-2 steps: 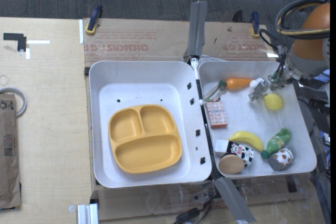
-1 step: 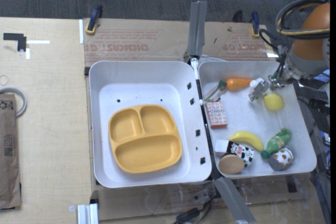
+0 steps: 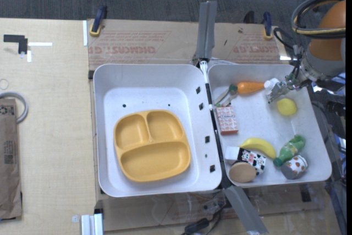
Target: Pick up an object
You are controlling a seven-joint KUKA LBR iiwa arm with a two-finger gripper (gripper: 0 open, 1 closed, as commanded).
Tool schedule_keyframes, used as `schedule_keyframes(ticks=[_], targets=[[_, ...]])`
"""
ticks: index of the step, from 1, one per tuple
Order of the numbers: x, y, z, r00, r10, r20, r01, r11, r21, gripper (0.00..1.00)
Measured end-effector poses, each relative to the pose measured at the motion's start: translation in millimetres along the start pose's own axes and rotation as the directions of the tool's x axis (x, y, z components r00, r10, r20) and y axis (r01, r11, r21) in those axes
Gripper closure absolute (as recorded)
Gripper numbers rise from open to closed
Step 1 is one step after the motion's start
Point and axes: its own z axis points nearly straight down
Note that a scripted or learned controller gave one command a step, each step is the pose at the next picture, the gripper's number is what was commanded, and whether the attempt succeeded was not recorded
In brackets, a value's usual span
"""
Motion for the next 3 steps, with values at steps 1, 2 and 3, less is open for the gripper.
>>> schedule_keyframes(ticks=[1,2,3], targets=[[91,6,-82,0.999,-0.045,-0.003,0.045,0.999,0.002,1.00],[105,16,-53,0.979,0.204,-0.004,-0.204,0.979,0.007,1.00],[169,-11,-88,0.828,0.561,0.000,-0.561,0.828,0.009,1.00]])
